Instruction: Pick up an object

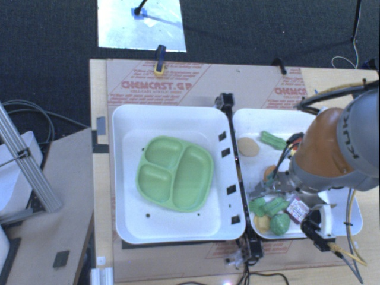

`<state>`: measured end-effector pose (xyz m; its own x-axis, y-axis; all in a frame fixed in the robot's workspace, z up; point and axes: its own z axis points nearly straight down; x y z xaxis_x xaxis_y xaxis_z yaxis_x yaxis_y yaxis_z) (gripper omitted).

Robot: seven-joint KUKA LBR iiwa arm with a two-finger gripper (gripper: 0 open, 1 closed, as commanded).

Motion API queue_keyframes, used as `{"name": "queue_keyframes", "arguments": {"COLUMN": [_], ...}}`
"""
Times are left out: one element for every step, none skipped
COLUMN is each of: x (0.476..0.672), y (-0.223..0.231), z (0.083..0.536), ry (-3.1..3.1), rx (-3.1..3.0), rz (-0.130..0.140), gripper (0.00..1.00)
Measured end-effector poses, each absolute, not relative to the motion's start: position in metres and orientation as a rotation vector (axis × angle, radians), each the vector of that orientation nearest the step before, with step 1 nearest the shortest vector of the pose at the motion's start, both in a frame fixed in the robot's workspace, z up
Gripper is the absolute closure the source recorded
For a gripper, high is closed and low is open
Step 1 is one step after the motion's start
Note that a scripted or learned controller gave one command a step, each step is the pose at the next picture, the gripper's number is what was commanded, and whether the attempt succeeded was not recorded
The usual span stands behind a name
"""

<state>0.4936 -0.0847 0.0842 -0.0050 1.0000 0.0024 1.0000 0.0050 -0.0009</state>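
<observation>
Green tray (176,173) in left bin (127,218)

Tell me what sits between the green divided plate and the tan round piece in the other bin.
In the camera view, bare white floor of the left bin, then the black-clipped divider where both bins meet, separate the green divided plate from the tan round piece.

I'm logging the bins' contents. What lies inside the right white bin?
In the right white bin: a green elongated piece, a tan round piece, and green items near its front. The grey arm covers the bin's right part, hiding whatever lies under it.
</observation>
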Motion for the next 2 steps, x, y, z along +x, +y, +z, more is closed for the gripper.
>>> {"name": "queue_keyframes", "arguments": {"x": [0.509, 0.486], "y": [-0.012, 0.080], "z": [0.190, 0.183], "ry": [-2.240, -2.234], "rx": [-2.212, -2.203], "rz": [-0.017, -0.004], "gripper": [0.00, 0.00]}}
